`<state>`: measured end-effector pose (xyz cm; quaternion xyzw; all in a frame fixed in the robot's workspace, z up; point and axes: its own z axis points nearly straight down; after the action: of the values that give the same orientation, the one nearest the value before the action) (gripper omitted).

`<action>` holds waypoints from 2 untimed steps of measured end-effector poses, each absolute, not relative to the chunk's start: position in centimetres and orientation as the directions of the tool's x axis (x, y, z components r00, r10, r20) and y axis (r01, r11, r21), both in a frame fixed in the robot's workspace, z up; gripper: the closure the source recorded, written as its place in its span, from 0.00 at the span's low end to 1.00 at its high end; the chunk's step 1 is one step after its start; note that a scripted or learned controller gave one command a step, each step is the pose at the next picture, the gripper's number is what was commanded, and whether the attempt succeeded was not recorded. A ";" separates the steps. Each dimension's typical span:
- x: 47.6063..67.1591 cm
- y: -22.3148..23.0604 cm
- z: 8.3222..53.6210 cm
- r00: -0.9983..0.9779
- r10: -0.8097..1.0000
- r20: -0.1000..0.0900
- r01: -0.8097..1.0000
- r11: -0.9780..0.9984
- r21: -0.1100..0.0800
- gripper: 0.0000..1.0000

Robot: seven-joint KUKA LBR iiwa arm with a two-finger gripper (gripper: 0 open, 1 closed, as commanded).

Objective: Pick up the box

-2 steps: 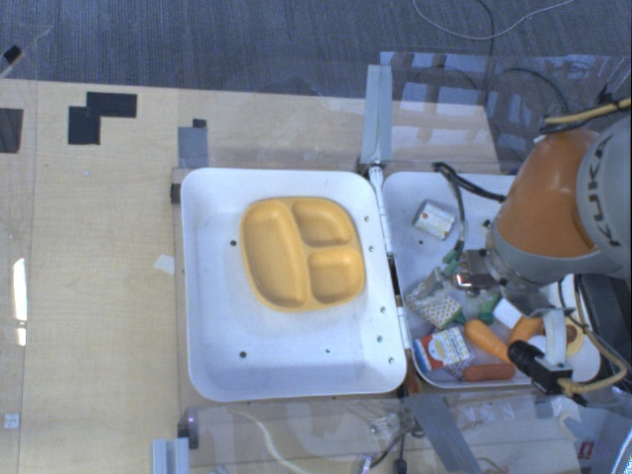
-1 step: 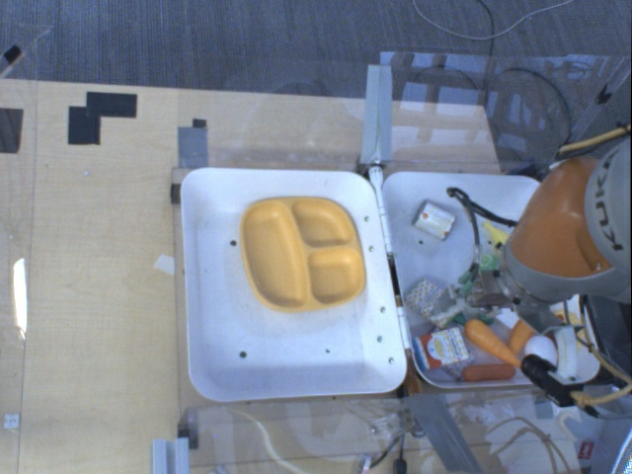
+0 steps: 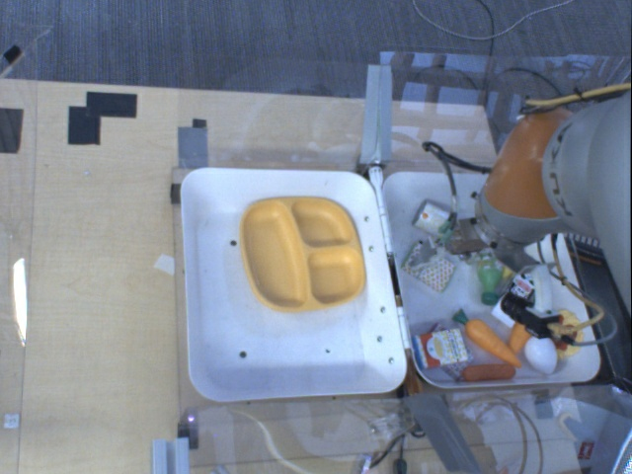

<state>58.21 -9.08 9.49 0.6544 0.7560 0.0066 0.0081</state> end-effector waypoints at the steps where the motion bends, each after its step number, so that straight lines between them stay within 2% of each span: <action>1: 57.9 -9.3 9.6 -0.149 0.989 -0.006 0.988 0.149 0.028 0.00; 2: 56.9 -9.2 9.8 -0.004 1.000 0.000 0.999 0.004 0.035 0.00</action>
<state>56.90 -9.22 9.75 0.7055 0.7084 0.0125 0.0124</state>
